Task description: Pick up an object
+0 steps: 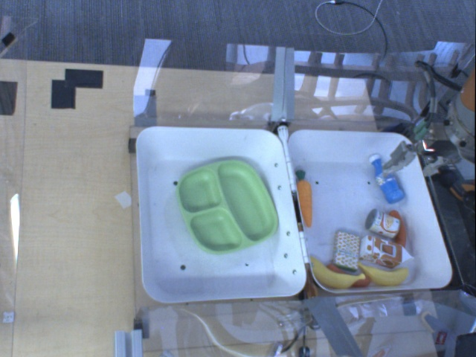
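Arm casing: grey metal arm (454, 121) with rounded housings, seen at the right edge.
Band: sliver of orange at the far right, above the wrist.
Cables: dark hoses looping along the arm's upper side.
Gripper: slim pale grey gripper (394, 162) with metal fingers, small and partly blurred.
Markings: a tiny red-and-white spot near the wrist; too small to read.

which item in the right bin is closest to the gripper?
The blue bottle, at the right bin's upper right, just under the gripper. The carrot lies along the left wall; the banana and packets sit at the front edge.
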Tool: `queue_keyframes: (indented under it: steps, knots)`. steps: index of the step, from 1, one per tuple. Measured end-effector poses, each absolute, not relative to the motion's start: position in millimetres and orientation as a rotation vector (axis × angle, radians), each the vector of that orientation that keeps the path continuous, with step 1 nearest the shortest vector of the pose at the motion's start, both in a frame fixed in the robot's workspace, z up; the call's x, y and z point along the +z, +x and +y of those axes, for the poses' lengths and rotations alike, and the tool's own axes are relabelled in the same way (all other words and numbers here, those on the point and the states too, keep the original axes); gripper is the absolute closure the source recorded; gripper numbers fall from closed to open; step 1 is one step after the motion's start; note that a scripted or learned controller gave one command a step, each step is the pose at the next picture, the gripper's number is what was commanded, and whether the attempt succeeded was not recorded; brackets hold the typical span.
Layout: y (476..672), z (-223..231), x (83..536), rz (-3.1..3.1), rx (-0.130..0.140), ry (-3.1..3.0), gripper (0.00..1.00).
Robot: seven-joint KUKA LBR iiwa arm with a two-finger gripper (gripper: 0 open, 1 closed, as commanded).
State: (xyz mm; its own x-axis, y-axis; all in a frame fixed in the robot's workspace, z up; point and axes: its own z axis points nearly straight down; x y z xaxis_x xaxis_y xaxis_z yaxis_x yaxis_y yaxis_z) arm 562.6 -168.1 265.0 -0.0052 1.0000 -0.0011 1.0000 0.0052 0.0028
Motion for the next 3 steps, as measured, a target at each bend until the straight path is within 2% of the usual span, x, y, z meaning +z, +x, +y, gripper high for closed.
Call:
queue_keyframes:
  steps: [1, 2, 3]
  knots:
    - [553.5, -201.2, 99.2, 2.073, 0.006, 2.354, 0.0]
    - [555.3, -201.3, 110.7, 2.071, 0.011, 2.35, 1.0]
    - [563.1, -147.8, 216.5, 1.845, 0.006, 2.538, 1.0]
